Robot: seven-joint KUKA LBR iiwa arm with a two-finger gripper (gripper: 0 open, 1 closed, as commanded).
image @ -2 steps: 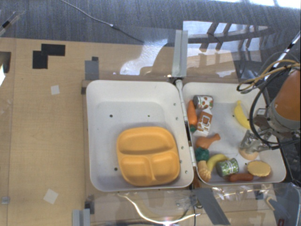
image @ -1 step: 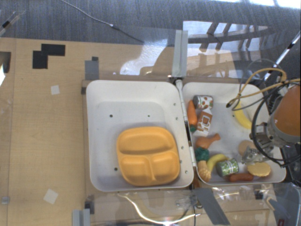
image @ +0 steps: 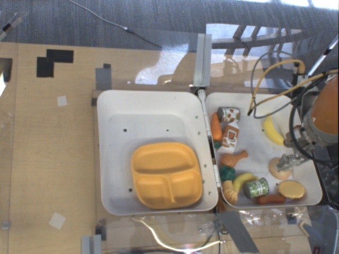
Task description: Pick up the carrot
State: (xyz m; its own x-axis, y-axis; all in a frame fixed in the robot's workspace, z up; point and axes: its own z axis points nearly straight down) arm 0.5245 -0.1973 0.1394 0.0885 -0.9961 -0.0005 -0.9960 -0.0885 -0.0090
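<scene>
The carrot is orange with a green top. It lies along the left wall of the right bin, next to the divider. My gripper hangs low over the right side of that bin, just above a round tan disc. It is well to the right of the carrot, with a drumstick and open bin floor between them. Nothing shows between the gripper and the carrot that links them.
Around the carrot sit a small can, a brown-and-white carton and a drumstick. A banana, a green can, a sausage and a bun lie further right. The left bin holds a yellow divided plate.
</scene>
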